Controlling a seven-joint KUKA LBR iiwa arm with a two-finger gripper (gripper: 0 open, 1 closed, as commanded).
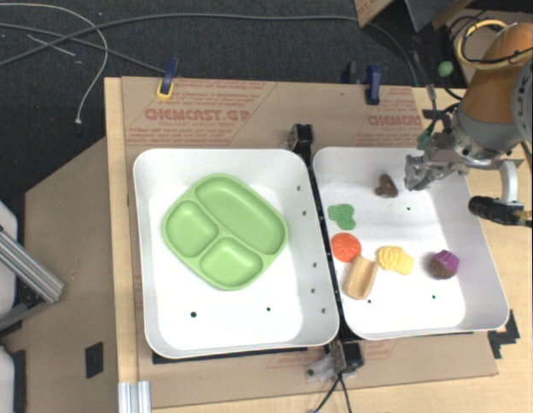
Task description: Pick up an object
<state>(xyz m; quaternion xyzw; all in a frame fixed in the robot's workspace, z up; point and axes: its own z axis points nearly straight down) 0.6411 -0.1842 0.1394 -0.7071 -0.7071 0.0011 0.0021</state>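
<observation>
The small brown object point(386, 186) lies near the back of the right bin point(473, 308), just left of the gripper point(419, 176); whether its fingers are open or closed cannot be told. Nearer the front lie 5 more: green piece point(341, 216), orange-red piece point(346, 247), tan piece point(361, 277), yellow piece point(395, 259), purple piece point(444, 264). The left bin point(163, 317) holds a green divided plate point(224, 231).

brown lump point(386, 186): small, dark, lying in the right bin point(473, 308), near its far wall
other pieces: nearer, well apart from it
</observation>
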